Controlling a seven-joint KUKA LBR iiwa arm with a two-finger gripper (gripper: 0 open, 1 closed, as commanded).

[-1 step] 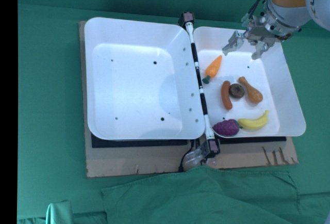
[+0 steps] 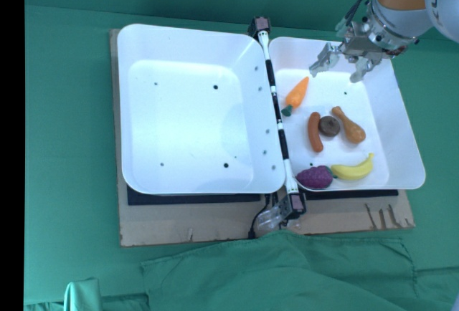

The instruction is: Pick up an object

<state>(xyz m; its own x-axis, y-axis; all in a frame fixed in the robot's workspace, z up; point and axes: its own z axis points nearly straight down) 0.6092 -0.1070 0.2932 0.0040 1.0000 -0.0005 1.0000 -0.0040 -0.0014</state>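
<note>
My gripper (image 2: 338, 67) hangs over the back of the right bin (image 2: 401, 130), its two fingers spread open with nothing between them. Below and to its left lies an orange carrot (image 2: 296, 93) with a green tip. Further toward the front sit a sausage (image 2: 315, 131), a brown doughnut (image 2: 329, 125) and a chicken drumstick (image 2: 348, 125), close together. At the bin's front lie a purple bunch of grapes (image 2: 315, 177) and a yellow banana (image 2: 353, 169), touching each other.
The left bin (image 2: 143, 51) stands beside the right one, split from it by a black-and-white striped divider (image 2: 276, 116). Both rest on a cardboard sheet (image 2: 179, 231) over green cloth. A crumpled fold of cloth (image 2: 287, 274) lies at the front.
</note>
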